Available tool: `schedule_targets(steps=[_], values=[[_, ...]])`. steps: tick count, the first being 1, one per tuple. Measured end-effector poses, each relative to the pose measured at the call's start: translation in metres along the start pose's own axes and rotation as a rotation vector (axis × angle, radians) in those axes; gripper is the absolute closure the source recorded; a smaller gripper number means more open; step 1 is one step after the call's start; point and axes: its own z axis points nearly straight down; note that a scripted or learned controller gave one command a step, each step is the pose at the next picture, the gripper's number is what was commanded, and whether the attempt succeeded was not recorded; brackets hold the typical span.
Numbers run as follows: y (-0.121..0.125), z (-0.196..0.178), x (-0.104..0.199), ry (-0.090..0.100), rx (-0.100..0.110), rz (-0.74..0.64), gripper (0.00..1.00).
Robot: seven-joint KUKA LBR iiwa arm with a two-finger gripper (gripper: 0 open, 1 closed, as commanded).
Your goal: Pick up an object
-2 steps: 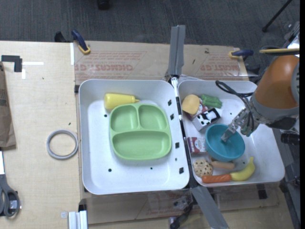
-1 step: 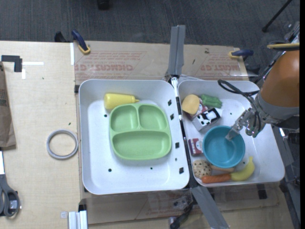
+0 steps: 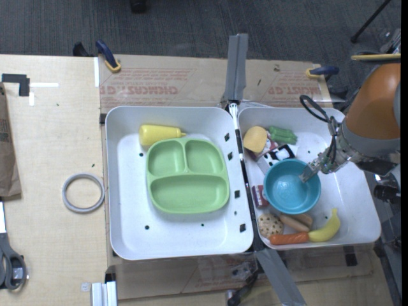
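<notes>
I am watching from above, working from the near edge back. Along the front of the right bin (image 3: 360, 231) a carrot (image 3: 288, 238), a banana (image 3: 325, 228), a sausage (image 3: 296, 222) and a cookie (image 3: 269, 224) are lying close together. Just behind them sits the blue bowl (image 3: 291, 187), and my pincer (image 3: 310, 171) is hovering at its right rim, tips pointing down into the bowl. I cannot tell how wide it is set; nothing is showing between its tips, so I am treating it as carrying nothing. I judge I am in the approach step, with the bowl rim the likely target. Next I am needing a straight descent so one tip lands inside the rim and one outside, then a squeeze. Farther back are lying a yellow piece (image 3: 255, 139) and a green piece (image 3: 282, 134). In the left bin (image 3: 121, 190) a green tray (image 3: 187, 174) is resting.
</notes>
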Motion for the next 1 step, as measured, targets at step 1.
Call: schedule_targets(steps=[1], values=[[0.0695, -0.0483, 0.0235, 0.000, 0.002, 0.353, 1.00]])
